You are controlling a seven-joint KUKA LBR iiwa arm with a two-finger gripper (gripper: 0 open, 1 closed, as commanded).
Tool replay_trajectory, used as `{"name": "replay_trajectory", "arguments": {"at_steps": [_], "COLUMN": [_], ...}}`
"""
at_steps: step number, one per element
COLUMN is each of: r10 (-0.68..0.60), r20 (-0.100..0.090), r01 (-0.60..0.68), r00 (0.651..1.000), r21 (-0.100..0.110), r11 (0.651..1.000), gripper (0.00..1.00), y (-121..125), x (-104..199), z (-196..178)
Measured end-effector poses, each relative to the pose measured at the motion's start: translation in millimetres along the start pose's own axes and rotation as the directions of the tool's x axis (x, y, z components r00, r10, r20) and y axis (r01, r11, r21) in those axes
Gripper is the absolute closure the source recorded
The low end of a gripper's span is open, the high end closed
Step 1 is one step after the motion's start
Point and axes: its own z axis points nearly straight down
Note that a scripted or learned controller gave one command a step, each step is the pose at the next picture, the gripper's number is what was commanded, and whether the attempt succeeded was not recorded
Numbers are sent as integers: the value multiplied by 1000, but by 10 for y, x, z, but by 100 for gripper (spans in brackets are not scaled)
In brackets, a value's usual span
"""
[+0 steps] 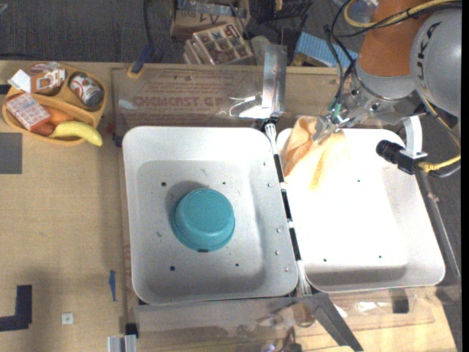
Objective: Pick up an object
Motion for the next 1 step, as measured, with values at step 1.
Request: {"name": "replay_trajectory", "arguments": {"at_steps": [1], "r10": [-374], "r20": [-1], "r01": [374], "r00": [928], "r21": [0], "r11": [928], "gripper": [100], "y": [120], "x": [286], "z": [51]}}
